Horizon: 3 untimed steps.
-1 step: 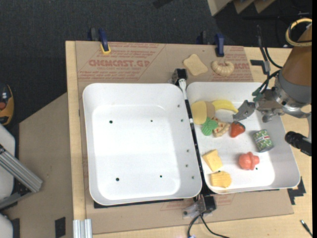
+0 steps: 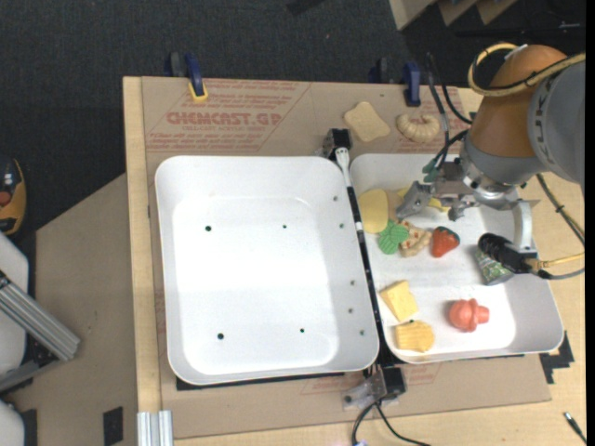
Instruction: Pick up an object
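Nearest the camera, at the front of the right bin (image 2: pixel 535 337), lie a yellow-orange wedge (image 2: pixel 414 336) and, just behind it, a pale yellow block (image 2: pixel 400 299), with a red toy piece (image 2: pixel 468 314) to their right; all three rest flat and apart from one another, so each looks open to a top-down grasp. The left bin (image 2: pixel 177 249) beside them carries nothing to pick, which suggests it serves as the place to drop things. Farther in, a dark green-grey item (image 2: pixel 493 266) sits near the right wall, and toward the bin's middle a green leafy piece (image 2: pixel 392 238), a tan piece (image 2: pixel 417 242) and a red strawberry-like piece (image 2: pixel 444 242) crowd together, touching or nearly so, with a yellow oval (image 2: pixel 374 210) just beyond them by the dividing wall. The gripper (image 2: pixel 429 203) hangs over this cluster, reaching in from the right; nothing shows between its fingers, and whether they are released or clenched I cannot tell from this slant. The likely target is one of the clustered pieces below it, though the crowding could cause a slip or a double catch. At the far edge, on the desk (image 2: pixel 139 203) outside the bins, lie a tan slab (image 2: pixel 366 121) and a coiled beige thing (image 2: pixel 417 125), beyond the working area.
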Each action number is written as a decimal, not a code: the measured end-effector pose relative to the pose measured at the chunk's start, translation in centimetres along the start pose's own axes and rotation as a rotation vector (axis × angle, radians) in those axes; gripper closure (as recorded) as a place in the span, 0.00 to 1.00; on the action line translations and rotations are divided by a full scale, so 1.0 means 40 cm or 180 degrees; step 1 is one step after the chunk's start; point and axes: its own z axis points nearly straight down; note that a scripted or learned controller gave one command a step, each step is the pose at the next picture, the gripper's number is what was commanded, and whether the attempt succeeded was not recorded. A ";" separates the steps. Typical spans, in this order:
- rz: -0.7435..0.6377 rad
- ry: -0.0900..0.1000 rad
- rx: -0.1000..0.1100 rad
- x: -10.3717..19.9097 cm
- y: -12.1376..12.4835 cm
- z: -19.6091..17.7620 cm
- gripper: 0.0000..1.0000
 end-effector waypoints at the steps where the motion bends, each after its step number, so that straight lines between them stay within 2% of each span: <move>1: 0.0020 -0.0004 0.0001 0.030 0.077 0.049 0.00; 2: 0.0018 0.0004 0.0017 0.055 -0.024 0.101 0.00; 3: 0.0017 -0.0004 -0.0007 0.053 -0.017 0.071 1.00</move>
